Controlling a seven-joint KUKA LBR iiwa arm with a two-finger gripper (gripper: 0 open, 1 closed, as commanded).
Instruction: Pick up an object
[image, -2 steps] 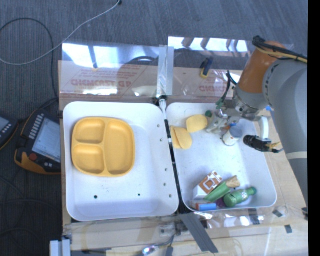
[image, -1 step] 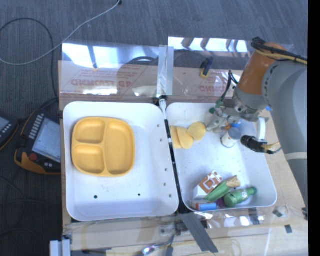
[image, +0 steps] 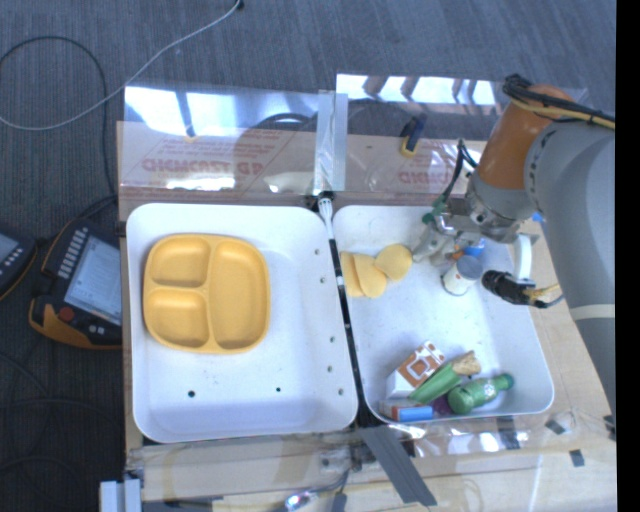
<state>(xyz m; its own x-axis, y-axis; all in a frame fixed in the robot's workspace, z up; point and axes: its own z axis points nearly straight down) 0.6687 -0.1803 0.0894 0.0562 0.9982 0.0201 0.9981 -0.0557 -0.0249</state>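
Overhead, the gripper hung low in the right bin's far corner, near yellow pieces; I could not tell its grip state. Reversed red lettering on the cardboard behind was unreadable.

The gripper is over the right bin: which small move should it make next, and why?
Probably a short descent. The gripper sits above the right bin near the yellow pieces and a small white object, with nothing seen between its fingers.
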